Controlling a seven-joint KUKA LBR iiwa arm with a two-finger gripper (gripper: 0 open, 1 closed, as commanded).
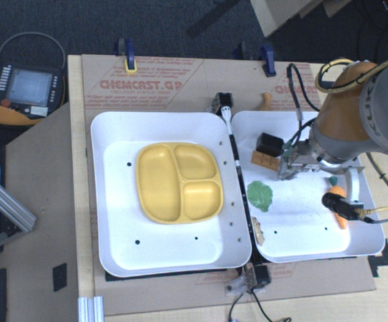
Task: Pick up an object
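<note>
Green lump [260,196] is lying in the right bin [301,247], just left of and below the end effector [289,168], whose grip state I cannot tell.

Overhead, slanted down on both bins [106,180]

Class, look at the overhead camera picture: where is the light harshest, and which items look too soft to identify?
Camera view: white bins look bright and washed out; the yellow divided plate is evenly lit, sharp enough; small items beside the green piece are blurry.
</note>
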